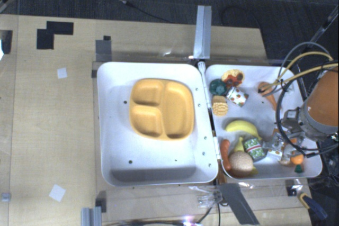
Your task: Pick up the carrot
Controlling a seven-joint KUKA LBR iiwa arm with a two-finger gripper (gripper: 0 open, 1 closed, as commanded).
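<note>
Carrot (297, 159) lies in the right bin's (312, 171) near-right corner; my gripper (283, 146) hovers beside it, its opening unreadable.

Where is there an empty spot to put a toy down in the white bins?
The left bin has bare white floor all around the yellow tray, widest along its near edge and left side. The right bin is crowded: banana, carrot and other toys fill it, with the arm over its right side. Only a small patch shows right of the banana.
</note>
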